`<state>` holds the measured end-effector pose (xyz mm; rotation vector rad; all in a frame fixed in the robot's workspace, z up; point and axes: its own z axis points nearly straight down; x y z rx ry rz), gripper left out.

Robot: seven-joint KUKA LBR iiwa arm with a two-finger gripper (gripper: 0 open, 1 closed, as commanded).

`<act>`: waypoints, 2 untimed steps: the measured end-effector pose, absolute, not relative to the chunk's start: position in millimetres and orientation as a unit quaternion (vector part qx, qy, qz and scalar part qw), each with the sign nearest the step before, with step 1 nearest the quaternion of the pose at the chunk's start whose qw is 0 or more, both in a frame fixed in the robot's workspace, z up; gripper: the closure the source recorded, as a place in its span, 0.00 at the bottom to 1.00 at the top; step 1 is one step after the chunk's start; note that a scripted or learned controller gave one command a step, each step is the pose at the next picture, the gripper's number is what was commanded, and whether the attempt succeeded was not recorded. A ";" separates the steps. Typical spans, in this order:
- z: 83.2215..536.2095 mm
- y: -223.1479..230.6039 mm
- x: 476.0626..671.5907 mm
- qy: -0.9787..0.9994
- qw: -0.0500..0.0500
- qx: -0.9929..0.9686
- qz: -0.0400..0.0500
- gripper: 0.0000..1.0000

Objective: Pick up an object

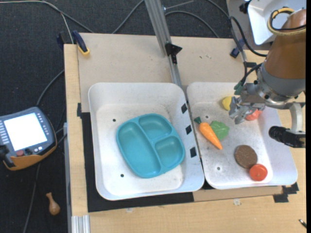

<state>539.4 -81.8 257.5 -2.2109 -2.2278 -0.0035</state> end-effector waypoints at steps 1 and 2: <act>255.2 -26.5 545.0 -0.710 0.002 -0.705 -0.001 1.00; 250.1 33.0 546.4 -0.710 0.002 -0.705 0.000 1.00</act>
